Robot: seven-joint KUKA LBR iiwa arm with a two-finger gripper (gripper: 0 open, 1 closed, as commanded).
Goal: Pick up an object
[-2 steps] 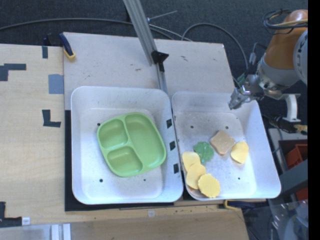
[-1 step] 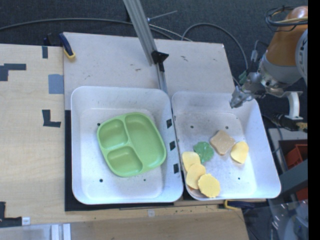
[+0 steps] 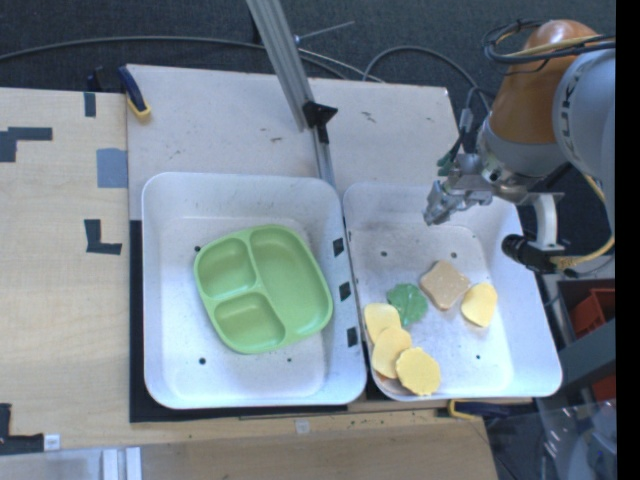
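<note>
**Gripper hangs over the right bin, food pieces below it**

The gripper (image 3: 441,208) sits over the far part of the right bin (image 3: 520,363), hanging off the grey arm (image 3: 590,88) with its orange band up by the wrist. From this slanted angle the tip is a small dark cluster, and whether it is spread or closed I cannot tell. Nothing is visibly caught in it.

Nearer the camera than the tool, on the bin floor, lies the pile of pickable items. Closest to the gripper is a tan square piece (image 3: 444,284), well apart from the tip. Just to the arm's side of that piece lies a yellow slice (image 3: 480,305), close against it. On the other side sits a small green leafy piece (image 3: 407,302), touching or nearly touching the tan one.

Further toward the near rim, three yellow round slices (image 3: 396,349) overlap in a row, the last one resting at the bin's edge.

Away from the tool, across the divide, the left bin (image 3: 170,268) carries a green divided plate (image 3: 263,288) with three compartments, lying flat and slightly turned.
</note>
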